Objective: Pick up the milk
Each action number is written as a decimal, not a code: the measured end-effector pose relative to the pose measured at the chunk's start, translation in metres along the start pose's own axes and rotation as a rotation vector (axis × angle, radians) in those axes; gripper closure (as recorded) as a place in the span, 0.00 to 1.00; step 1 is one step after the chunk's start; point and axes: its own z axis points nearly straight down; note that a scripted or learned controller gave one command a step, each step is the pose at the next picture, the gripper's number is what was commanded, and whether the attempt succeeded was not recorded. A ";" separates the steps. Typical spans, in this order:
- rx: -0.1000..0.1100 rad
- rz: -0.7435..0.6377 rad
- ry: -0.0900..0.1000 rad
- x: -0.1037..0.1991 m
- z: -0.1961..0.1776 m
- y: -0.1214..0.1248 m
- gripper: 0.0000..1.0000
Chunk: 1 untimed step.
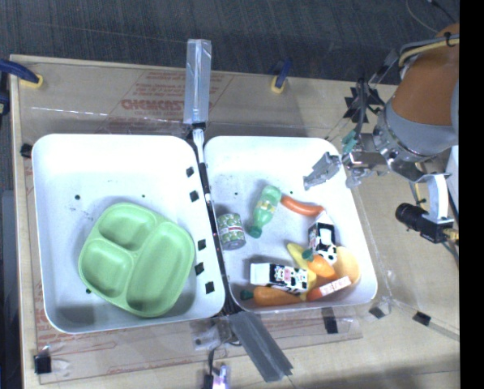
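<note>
Two cow-patterned black-and-white milk cartons sit in the right bin point(225, 156). One milk carton point(280, 275) lies on its side near the front wall. The other carton point(324, 241) stands a little behind it to the right, among other food. My gripper point(321, 171) hovers over the bin's back right part, well above and behind both cartons, holding nothing that I can see. The grey arm with its orange band point(424, 87) reaches in from the right.
The right bin also holds a green bottle point(263, 208), a small can point(231, 230), a red sausage point(301, 207), a banana point(300, 254) and orange carrots point(274, 297). A green divided plate point(138, 258) lies in the left bin point(55, 160).
</note>
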 end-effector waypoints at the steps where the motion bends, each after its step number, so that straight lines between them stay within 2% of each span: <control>1: -0.001 -0.095 0.000 -0.001 0.033 -0.051 0.00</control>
